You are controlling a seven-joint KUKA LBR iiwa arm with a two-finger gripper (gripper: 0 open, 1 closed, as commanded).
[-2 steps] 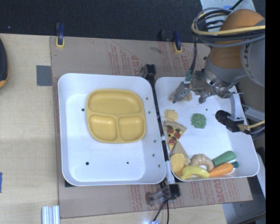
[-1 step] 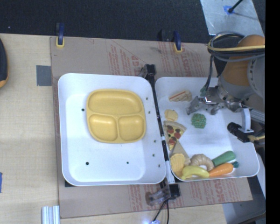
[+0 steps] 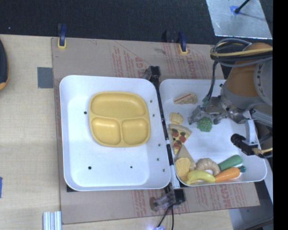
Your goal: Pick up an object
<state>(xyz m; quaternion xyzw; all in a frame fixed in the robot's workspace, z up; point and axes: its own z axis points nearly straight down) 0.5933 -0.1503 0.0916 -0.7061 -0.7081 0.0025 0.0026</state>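
At the near edge of the right bin (image 3: 259, 176), a cluster of toy food is noted: a banana (image 3: 200, 177), a corn cob (image 3: 183, 167), a carrot (image 3: 227, 175), a green cucumber (image 3: 230, 162) and a tan ginger-like piece (image 3: 207, 165), all touching or close together. A pizza slice (image 3: 178, 134) is seen just beyond them along the left wall, with a small yellow piece (image 3: 175, 118) farther still. The left bin (image 3: 74, 166) is occupied by a yellow three-compartment plate (image 3: 119, 118).

The arm (image 3: 245, 83) is observed entering from the right, bent low over the middle of the right bin, its orange band uppermost. The gripper (image 3: 205, 115) is lowered directly onto a green broccoli piece (image 3: 205, 125); whether the fingers are spread or closed on it cannot be told. A sandwich wedge (image 3: 185, 98) lies at the far left corner of this bin.

Faint red printing is seen on the cardboard sheet (image 3: 110, 56) under the bins; it is not legible.
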